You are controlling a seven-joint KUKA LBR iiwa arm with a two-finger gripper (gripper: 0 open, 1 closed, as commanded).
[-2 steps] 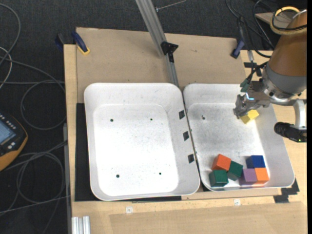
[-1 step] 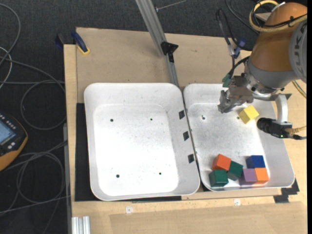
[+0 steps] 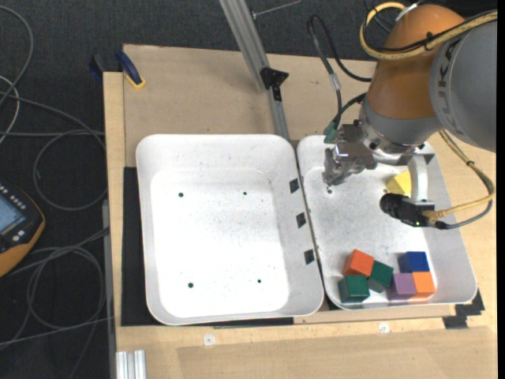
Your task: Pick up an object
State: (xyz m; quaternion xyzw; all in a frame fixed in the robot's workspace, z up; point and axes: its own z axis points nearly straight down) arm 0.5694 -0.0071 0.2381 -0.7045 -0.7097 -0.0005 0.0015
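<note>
My gripper hangs over the upper left part of the right bin, close to the divider between the bins. It looks shut, and I see nothing between its fingers. Blocks are clustered in the bin's near corner: an orange cube, a green cube, a dark green block, a purple cube, a blue cube and a second orange cube. A yellow piece lies just right of the gripper, partly hidden by the arm.
The left bin shows a bare white floor with a few dark specks. A metal pole slants over the bench behind the bins. Cables and a black fitting trail from the wrist over the right bin.
</note>
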